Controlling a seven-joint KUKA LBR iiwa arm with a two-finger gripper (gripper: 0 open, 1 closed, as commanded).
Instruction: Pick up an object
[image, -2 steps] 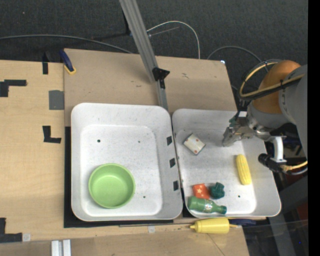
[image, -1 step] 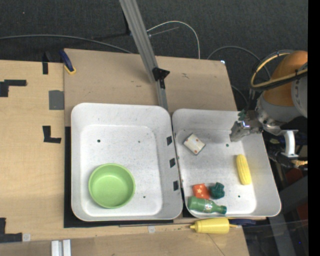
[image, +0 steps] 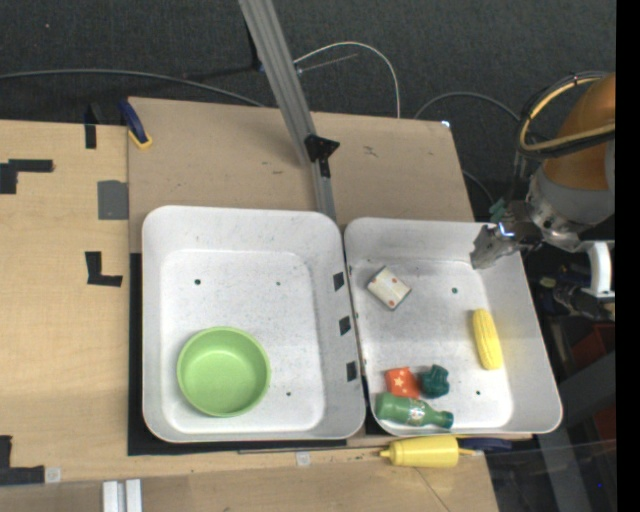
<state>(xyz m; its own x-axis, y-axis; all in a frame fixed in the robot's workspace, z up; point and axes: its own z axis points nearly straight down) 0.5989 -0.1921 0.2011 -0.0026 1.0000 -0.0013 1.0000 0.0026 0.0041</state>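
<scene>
The right bin (image: 520, 300) holds a small white block (image: 388, 288) near its back left, a yellow corn cob (image: 486, 338) at the right side, and an orange piece (image: 401, 381), a dark teal piece (image: 434, 379) and a green bottle (image: 413, 410) along the front. My gripper (image: 491, 246) hangs over the bin's back right corner, above and apart from all of these objects. Nothing shows between its fingers.
A green bowl (image: 223, 371) sits in the front left of the left bin (image: 240, 230). A yellow bottle (image: 424, 452) lies on the bench just outside the right bin's front rim. A grey pole (image: 290, 90) slants up from between the bins.
</scene>
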